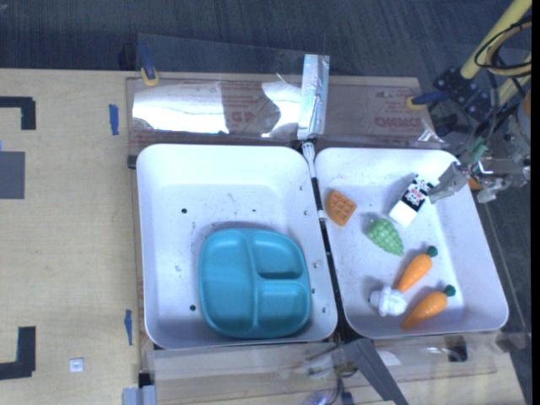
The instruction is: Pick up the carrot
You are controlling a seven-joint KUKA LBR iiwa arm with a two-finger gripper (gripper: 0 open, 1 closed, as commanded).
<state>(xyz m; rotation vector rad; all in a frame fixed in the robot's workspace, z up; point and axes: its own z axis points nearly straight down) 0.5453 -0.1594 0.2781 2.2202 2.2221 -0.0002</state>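
Note:
Two orange carrots with green tops lie in the right bin [485, 251]. One carrot [414, 271] is near the middle of that bin, tilted. The other carrot [426, 305] rests by the front wall. My gripper [445, 184] reaches in from the right at the bin's far right corner, well behind both carrots. Its tip is right beside a small white bottle with a black label [408, 202].
The right bin also holds an orange waffle piece [340, 207], a green leafy toy [386, 235] and a small white object [388, 301] touching the front carrot. A teal divided plate [253, 283] sits in the left bin [169, 192]. Cables hang at the upper right.

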